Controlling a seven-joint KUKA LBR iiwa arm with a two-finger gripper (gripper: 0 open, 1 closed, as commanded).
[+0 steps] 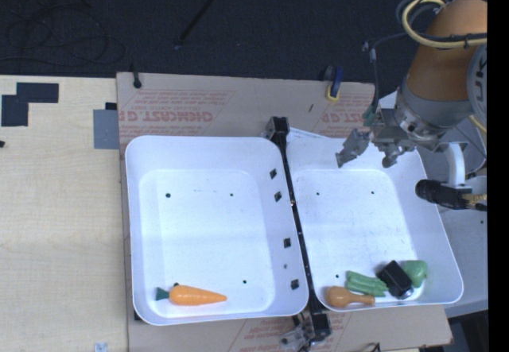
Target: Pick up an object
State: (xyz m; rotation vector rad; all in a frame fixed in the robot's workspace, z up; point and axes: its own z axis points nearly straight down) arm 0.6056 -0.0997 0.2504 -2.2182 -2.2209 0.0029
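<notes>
Hovering above the far rim of the right bin (445, 263), my gripper (368, 150) hung with fingers apart and nothing between them. The nearest targets, a green pod (366, 284), black block (395, 278) and orange gourd (347, 297), clustered at the bin's near edge, well apart; the carrot (196, 295) lay lengthwise in the left bin (135, 207).

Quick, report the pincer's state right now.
Pincer: open, holding nothing, hanging over the far edge of the right bin.
</notes>
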